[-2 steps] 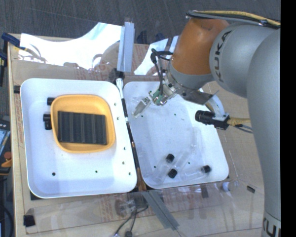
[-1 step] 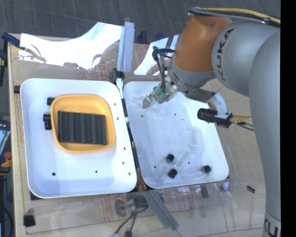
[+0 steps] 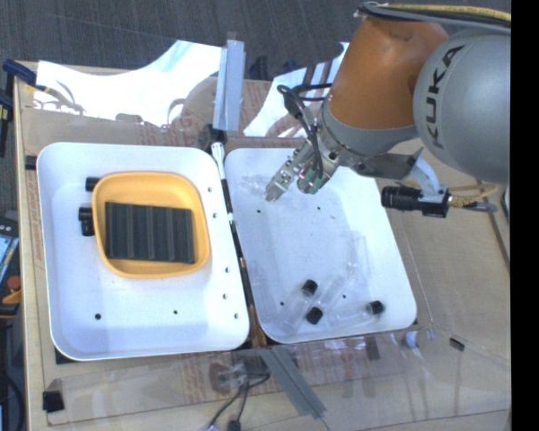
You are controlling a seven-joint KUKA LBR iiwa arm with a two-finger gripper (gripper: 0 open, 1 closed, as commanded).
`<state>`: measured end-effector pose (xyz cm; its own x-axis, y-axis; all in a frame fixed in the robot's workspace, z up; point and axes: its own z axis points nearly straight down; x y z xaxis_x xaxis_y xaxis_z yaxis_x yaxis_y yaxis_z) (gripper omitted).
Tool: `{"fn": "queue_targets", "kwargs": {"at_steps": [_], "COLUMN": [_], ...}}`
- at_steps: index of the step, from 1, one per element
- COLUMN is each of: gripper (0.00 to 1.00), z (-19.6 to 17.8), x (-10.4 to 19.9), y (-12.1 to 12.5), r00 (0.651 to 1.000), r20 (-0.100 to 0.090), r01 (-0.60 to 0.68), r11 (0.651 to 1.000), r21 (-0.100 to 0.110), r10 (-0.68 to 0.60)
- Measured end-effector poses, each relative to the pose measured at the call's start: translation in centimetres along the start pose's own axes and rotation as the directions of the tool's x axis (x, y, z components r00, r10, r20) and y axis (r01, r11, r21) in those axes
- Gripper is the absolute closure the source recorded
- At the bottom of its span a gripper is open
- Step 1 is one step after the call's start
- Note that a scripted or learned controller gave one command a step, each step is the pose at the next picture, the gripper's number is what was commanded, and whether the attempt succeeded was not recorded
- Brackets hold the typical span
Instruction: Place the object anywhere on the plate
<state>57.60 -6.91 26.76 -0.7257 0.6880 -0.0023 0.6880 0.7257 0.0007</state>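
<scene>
Start at the left bin (image 3: 63, 321): the yellow plate (image 3: 150, 191) sits there with a dark ribbed insert and nothing placed on it yet. In the right bin (image 3: 395, 277), the clear objects with black caps (image 3: 328, 302) lie near its near edge, ungrasped. The claw (image 3: 292, 180) hovers over that bin's far end, well apart from them; its state you cannot tell. Grasp, carry and placing all remain.
</scene>
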Motion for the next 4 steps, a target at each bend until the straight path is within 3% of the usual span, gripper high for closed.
{"fn": "queue_targets", "kwargs": {"at_steps": [1,2,3,4], "gripper": [1.00,1.00,1.00,0.00], "z": [3.8,1.7,4.4,4.4], "x": [-3.0,-1.7,-3.6,-3.6], "y": [0.4,2.0,3.0,2.9], "r00": [0.985,0.893,0.725,0.726], "r20": [-0.005,0.000,0.001,0.001], "r01": [0.174,0.450,0.688,0.688], "r11": [0.985,0.893,0.725,0.726], "r21": [0.002,0.000,-0.001,-0.001], "r10": [-0.174,-0.450,-0.688,-0.688]}}
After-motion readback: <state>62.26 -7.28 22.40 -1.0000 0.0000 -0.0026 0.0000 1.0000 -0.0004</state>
